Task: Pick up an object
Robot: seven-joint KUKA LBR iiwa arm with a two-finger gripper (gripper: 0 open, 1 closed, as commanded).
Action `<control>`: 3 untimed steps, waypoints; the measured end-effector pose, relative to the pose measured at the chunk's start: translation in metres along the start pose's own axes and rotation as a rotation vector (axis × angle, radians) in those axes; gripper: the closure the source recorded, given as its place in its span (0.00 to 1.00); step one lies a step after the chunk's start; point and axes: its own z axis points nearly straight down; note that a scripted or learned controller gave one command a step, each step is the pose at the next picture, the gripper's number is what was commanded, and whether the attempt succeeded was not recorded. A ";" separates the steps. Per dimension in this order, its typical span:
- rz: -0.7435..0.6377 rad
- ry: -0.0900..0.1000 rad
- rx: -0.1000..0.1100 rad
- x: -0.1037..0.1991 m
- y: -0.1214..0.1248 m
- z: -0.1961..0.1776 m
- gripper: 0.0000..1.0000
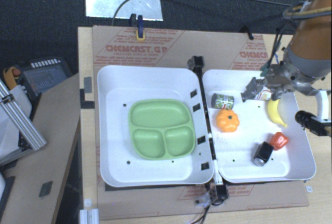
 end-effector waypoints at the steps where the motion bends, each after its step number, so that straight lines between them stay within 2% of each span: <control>1: -0.002 -0.001 -0.012 0.000 0.002 -0.006 0.00; 2: 0.000 -0.001 -0.008 -0.005 0.005 0.037 0.00; 3: 0.000 0.000 -0.006 -0.012 0.004 0.098 0.00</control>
